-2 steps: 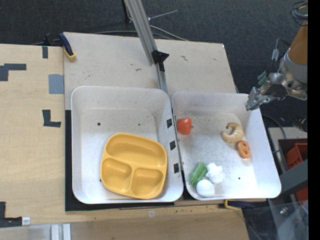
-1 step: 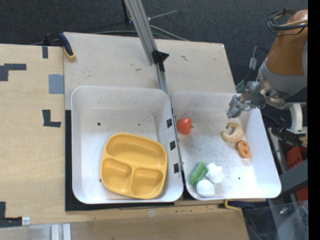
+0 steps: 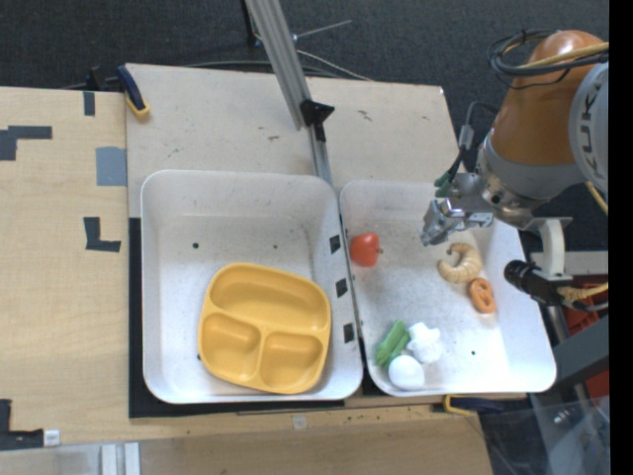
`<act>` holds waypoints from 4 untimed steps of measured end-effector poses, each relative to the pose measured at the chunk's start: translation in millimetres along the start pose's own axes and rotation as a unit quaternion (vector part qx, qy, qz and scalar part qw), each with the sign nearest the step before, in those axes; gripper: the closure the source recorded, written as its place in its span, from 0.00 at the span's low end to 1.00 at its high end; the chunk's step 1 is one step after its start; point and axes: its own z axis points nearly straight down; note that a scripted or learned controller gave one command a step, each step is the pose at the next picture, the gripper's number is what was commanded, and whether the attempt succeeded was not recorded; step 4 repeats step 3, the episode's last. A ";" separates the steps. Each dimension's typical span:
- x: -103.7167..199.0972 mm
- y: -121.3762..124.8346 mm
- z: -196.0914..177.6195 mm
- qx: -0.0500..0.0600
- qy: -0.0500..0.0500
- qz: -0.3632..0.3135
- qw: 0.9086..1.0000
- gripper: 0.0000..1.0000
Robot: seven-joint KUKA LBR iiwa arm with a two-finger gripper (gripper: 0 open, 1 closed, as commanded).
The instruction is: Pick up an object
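Gripper (image 3: 435,228) hovers, apparently empty, near croissant (image 3: 461,263).

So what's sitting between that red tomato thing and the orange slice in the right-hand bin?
In the camera view, the tan croissant-shaped piece lies between the red tomato and the orange slice, closer to the slice; bare white bin floor covers the rest.

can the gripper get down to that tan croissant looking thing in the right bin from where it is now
Probably yes. The gripper hangs over the right bin, just up and left of the tan croissant-shaped piece, with bare bin floor between them. The orange slice beside it could crowd the grasp.
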 end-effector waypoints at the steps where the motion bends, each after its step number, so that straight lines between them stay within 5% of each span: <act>1: 55.3 -6.0 19.7 0.001 0.000 -0.001 1.000 1.00; 3: 156.3 -18.7 18.3 0.000 0.000 -0.001 1.000 1.00; 4: 156.3 -18.7 18.3 0.000 0.000 -0.001 1.000 1.00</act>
